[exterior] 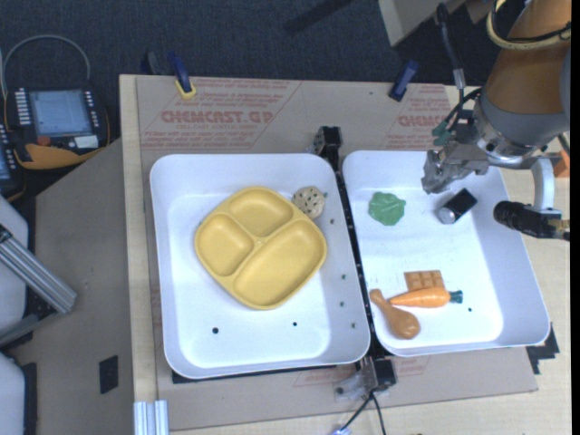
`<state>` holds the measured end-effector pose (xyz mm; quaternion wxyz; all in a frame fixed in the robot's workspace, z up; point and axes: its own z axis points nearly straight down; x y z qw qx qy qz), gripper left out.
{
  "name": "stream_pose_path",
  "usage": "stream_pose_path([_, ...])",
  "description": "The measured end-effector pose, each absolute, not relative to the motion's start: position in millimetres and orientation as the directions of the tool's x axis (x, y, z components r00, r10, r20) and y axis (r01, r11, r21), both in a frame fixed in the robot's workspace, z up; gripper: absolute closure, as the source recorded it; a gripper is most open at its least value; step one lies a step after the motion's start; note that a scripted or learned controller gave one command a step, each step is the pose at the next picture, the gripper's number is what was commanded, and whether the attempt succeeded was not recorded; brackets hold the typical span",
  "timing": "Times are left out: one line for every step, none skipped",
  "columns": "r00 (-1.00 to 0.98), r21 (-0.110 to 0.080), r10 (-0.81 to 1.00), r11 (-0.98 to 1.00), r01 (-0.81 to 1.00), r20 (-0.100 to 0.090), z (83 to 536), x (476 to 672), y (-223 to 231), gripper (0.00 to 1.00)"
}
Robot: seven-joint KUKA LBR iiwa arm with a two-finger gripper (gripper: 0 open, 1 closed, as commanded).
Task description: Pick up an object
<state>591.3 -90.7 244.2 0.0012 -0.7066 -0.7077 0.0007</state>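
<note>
The right bin (507, 270) holds a green leafy lump (387, 208), a small black and grey block (456, 205), a brown cracker (422, 280), an orange carrot (426, 298) and a tan drumstick-shaped piece (396, 315). My gripper (438, 179) hangs over the bin's far side, between the green lump and the block, a little above the block's left end. Nothing shows between its tips.
In the left bin (172, 270) lies a yellow divided plate (260, 245), and a speckled cookie (310, 200) rests against its far right rim. A black clamp (327, 140) sits at the far end of the seam between the bins. The arm's orange band (539, 25) rises at the upper right.
</note>
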Motion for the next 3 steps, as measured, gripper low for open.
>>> stream_pose_path([-0.002,-0.003,1.0,0.002,1.0,0.001,234,574.3,-49,1.0])
stream_pose_path([-0.004,-0.002,1.0,0.004,1.0,0.001,241,566.2,4,1.0])
stream_pose_path([-0.001,-0.003,1.0,0.001,1.0,0.0,226,549.0,54,1.0])
